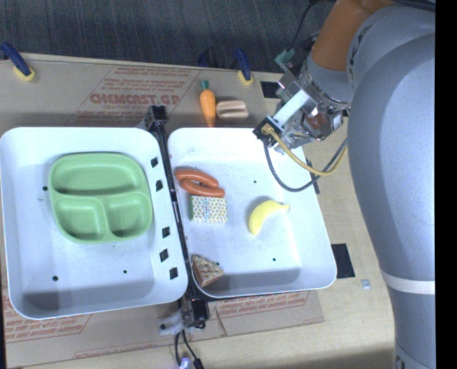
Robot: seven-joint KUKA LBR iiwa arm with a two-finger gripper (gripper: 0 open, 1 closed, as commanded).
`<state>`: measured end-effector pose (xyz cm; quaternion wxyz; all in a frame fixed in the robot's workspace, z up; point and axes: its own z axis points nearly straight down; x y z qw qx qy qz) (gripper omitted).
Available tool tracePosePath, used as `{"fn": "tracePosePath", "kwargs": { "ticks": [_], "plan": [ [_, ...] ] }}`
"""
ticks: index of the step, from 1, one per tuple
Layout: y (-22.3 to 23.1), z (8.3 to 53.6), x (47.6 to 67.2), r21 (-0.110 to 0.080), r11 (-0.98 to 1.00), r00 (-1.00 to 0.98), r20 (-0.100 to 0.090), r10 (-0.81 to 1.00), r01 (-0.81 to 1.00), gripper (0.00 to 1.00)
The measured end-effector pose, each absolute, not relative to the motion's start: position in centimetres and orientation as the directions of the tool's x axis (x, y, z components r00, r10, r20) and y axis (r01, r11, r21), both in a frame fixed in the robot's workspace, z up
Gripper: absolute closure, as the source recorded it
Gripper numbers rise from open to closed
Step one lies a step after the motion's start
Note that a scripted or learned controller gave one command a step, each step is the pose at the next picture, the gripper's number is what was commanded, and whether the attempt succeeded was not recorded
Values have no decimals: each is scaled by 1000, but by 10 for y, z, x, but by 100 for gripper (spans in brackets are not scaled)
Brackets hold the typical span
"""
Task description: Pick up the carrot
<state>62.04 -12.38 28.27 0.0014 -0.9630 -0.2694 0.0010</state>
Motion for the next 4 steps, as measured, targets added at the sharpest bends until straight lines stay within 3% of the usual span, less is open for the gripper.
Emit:
{"fn": "tracePosePath", "kwargs": {
  "ticks": [1, 2, 3, 4],
  "plan": [
    [-71, 206, 562, -6, -829, 829, -5, 560, 560, 100],
    [-173, 292, 518, -2, -967, 967, -2, 254, 254, 100],
    [-211, 355, 540, -2, -838, 838, -1, 545, 545, 100],
    [-160, 219, 476, -7, -565, 565, -1, 825, 825, 100]
  ]
}}
